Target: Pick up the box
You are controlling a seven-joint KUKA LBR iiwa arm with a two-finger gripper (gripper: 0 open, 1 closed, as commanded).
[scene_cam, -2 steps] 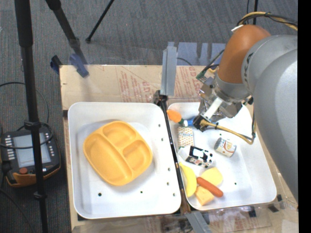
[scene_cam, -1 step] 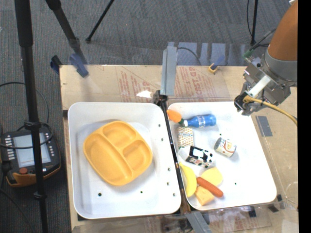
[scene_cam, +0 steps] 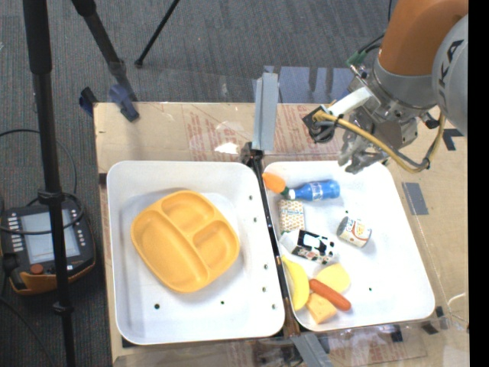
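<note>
Glossy yellow plastic tray (scene_cam: 186,239), smooth white plastic bins (scene_cam: 122,205), matt cardboard bench (scene_cam: 176,128), printed carton box (scene_cam: 315,245)

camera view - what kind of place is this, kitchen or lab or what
Most likely a robotics lab, not a kitchen. Two white bins sit on a taped cardboard bench, stands rise from the carpet, and a control pendant hangs at left. The arm's gripper hovers above toy food and a small box.

Tray (scene_cam: 186,240) in left bin (scene_cam: 122,205); box (scene_cam: 314,245) in right bin (scene_cam: 401,235).
</note>
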